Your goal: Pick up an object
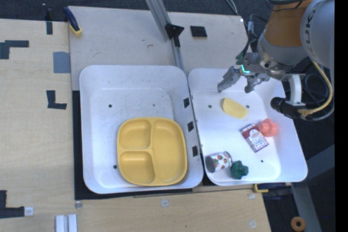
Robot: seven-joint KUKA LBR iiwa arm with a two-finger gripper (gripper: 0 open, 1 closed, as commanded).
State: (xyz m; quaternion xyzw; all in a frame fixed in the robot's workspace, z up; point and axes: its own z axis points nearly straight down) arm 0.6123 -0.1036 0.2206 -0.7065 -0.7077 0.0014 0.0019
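The right bin [209,117] holds a pale yellow block [234,108], a red and white packet [254,137], a soft pink-red lump [268,127], a small white can with red print [218,162] and a dark green lump [238,170]. My gripper [239,85] hangs over the back of this bin, just above and behind the yellow block. Its two fingers are spread apart, with nothing between them.
The left bin [98,89] holds a yellow divided plate [152,150]. A slanted metal post [157,5] rises behind the bins. Black cables [302,108] loop off the arm at the right bin's far side.
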